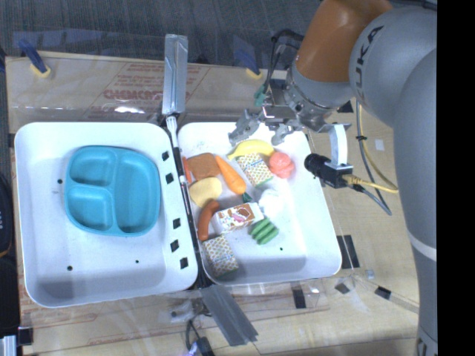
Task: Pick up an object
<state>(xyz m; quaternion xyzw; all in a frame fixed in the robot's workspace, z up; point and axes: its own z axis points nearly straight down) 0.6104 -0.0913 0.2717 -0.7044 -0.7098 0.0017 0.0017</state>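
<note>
Our end effector hangs spread wide and holding nothing above the yellow banana at the back of the right bin, and we might slip because 2 toys crowd it.

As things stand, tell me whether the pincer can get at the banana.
Probably yes. The pincer hangs just above the banana at the far edge of the right bin, and nothing lies on top of it. The carrot and pink ball crowd close, so a clean grasp may be tight.
</note>
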